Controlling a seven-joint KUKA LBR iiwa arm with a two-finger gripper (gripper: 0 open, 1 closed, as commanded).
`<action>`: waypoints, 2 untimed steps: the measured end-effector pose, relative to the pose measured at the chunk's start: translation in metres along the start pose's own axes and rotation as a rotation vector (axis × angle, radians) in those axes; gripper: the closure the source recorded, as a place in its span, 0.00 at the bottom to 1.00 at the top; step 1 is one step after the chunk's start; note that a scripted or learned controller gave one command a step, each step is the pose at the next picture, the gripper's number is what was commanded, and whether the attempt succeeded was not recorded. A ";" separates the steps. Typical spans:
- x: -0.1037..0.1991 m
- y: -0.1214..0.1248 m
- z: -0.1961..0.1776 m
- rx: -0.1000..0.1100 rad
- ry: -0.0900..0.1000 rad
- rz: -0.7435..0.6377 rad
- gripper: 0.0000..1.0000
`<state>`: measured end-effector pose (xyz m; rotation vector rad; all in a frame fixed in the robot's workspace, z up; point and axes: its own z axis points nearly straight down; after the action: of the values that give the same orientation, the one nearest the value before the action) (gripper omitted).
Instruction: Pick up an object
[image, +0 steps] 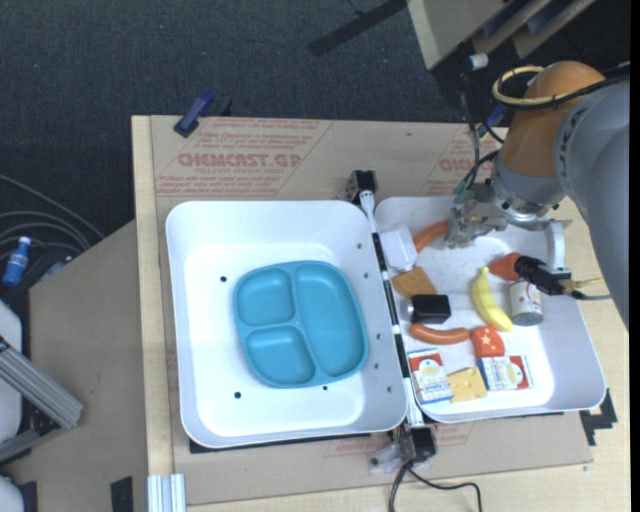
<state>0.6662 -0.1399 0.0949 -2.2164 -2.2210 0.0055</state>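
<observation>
The right bin (575, 375) holds a jumble of toy food. My gripper (466, 226) is down at the bin's far end, right beside an orange carrot-like piece (431, 236). Whether it touches that piece is hidden by the wrist. Nearby lie a white block (398, 245), a brown cracker (412, 281), a black box (431, 307), a sausage (440, 335), a yellow banana (489, 298) and a small can (526, 304).
A blue divided plate (300, 322) lies in the left bin (190, 300). At the right bin's near end sit a red box (488, 341), a cheese wedge (464, 384) and two small cartons (429, 374). The grey arm (590, 150) overhangs the right bin's far corner.
</observation>
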 end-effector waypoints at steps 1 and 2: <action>0.000 0.000 0.000 0.001 0.000 0.000 0.00; -0.003 -0.002 0.012 0.005 0.000 0.001 0.00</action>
<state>0.6645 -0.1426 0.0834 -2.2153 -2.2171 0.0110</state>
